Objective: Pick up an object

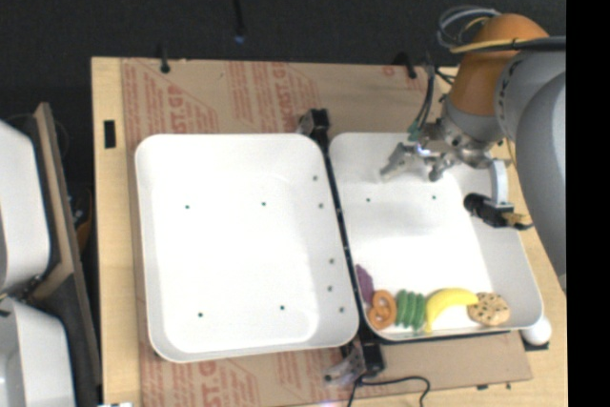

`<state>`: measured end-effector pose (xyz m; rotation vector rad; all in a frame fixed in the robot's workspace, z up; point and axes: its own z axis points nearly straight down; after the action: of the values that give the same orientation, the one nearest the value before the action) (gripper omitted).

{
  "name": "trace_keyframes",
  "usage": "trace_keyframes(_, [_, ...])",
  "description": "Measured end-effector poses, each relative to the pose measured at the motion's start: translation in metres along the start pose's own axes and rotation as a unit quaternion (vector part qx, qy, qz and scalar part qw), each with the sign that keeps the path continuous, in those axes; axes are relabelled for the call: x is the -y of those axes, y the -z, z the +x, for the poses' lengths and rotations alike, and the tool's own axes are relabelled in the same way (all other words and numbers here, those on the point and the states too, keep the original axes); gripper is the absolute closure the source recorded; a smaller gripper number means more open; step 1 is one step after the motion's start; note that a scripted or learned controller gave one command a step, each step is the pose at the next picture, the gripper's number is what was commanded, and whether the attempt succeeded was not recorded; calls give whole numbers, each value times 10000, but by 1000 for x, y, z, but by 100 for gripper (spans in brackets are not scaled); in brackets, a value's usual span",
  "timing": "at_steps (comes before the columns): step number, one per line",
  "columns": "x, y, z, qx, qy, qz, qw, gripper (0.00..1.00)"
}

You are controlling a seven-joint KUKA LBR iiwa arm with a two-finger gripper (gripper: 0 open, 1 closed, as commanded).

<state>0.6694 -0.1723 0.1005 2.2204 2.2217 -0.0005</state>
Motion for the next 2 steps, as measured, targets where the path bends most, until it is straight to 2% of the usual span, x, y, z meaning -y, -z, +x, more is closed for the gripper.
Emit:
trace_keyframes(1, [-1, 12, 0, 4, 2, -12, 10000, 100])
trace_keyframes(2, [1, 56, -5, 2, -3, -21, 10000, 100])
